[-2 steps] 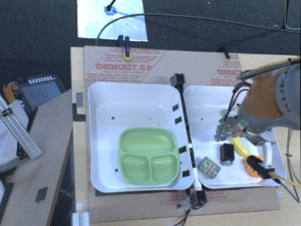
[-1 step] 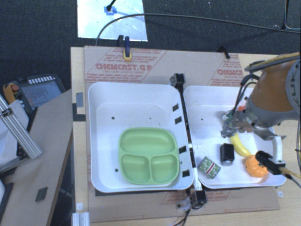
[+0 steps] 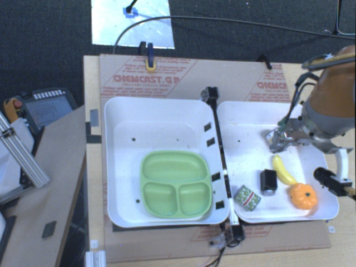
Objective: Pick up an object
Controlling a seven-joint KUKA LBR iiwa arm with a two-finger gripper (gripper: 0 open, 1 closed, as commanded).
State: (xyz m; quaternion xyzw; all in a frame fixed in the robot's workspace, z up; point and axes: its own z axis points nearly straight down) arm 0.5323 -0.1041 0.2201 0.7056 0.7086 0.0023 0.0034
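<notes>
While the pincer (image 3: 276, 141) hovers, the banana (image 3: 283, 170) lies just below.

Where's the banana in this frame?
The banana lies in the right bin, toward its near right side, between the black block and the orange pumpkin, just below the gripper.
</notes>
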